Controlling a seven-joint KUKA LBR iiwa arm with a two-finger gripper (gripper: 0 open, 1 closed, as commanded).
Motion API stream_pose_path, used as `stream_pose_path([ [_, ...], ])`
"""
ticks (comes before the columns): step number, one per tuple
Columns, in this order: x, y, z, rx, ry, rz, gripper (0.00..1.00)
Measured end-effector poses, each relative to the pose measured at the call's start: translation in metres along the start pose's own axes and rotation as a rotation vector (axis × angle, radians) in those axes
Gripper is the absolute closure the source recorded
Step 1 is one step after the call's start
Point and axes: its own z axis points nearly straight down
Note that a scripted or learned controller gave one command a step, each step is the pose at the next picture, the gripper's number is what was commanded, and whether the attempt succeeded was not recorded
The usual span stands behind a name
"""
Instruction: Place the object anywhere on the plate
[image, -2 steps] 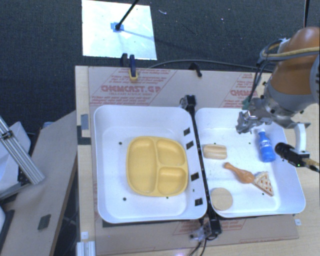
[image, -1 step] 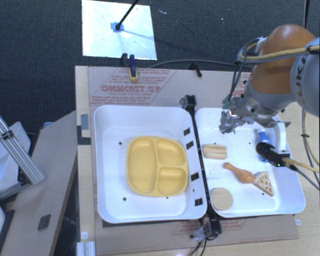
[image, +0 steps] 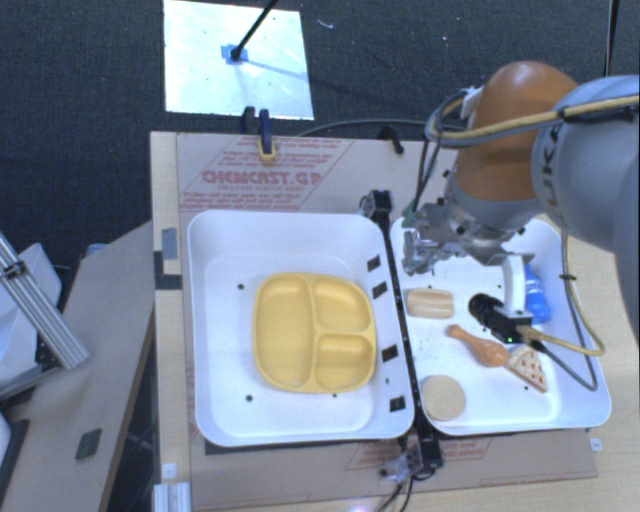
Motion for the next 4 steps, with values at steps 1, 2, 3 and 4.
stream_pose_path([
  [1, 0.046, 0.006, -0.001, -0.001, 0.0, 0.0, 1.0],
  [2, 0.091, 0.004, 0.018, 0.001, -0.001, 0.002, 1.0],
  [3, 0.142, -0.002, 0.02, 0.0, 0.001, -0.001, 1.0],
  [4, 0.138, 0.001, 0.012, 0.001, 0.0, 0.003, 1.0],
])
